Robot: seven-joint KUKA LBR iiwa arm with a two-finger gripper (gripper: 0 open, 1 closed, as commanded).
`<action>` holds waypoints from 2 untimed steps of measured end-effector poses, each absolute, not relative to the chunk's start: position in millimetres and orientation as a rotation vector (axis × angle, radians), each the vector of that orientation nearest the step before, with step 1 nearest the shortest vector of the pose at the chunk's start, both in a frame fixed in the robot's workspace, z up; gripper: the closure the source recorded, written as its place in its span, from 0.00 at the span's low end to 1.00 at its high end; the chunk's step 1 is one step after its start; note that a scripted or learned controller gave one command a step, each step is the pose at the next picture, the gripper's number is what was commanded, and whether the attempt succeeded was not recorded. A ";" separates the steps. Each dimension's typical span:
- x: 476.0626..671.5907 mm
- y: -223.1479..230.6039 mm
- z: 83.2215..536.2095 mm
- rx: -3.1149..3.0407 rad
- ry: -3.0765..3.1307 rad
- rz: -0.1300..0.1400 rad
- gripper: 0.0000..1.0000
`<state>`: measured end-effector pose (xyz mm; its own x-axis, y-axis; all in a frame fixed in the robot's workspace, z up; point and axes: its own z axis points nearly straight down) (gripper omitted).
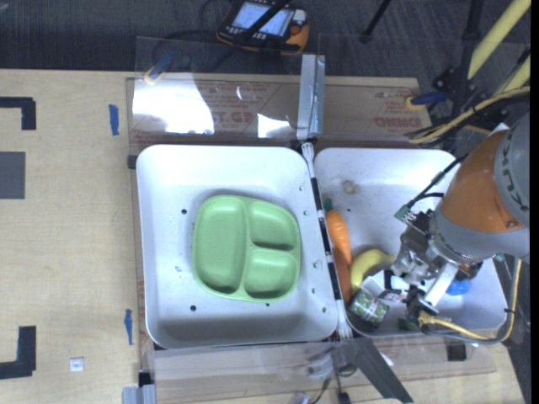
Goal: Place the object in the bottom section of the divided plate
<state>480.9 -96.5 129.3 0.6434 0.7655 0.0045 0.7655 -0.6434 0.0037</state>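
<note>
Divided plate [244, 247], light green, lies in the middle of the left white bin [160, 183], and it has one large section on the left side and two smaller sections on the right side, one above the other. All three sections look bare. The right white bin [370, 171] holds the loose objects: an orange carrot [339, 241] lies along the left wall of this bin, close to the divider between the two bins, and a yellow banana [367, 265] lies just beside the carrot, to its right. Below the banana, near the lower edge of the bin, is a small can [368, 304] with a green and dark label, tilted. A small blue thing [459, 287] is partly hidden behind my arm at the lower right of the frame, and I cannot tell what it is. My tool [402, 286] is low in the right bin, just to the right of the banana and the can, with my grey arm and its orange band [476, 196] above it toward the right edge. The tool is seen from above among cables and metal parts, so I cannot tell if it is wide or narrow, or if it holds something. The bins stand on a wooden counter [63, 225].
</note>
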 end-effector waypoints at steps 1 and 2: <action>478.8 -179.8 141.7 2.776 1.472 -0.002 1.00; 480.7 -118.0 87.4 2.758 1.493 0.006 1.00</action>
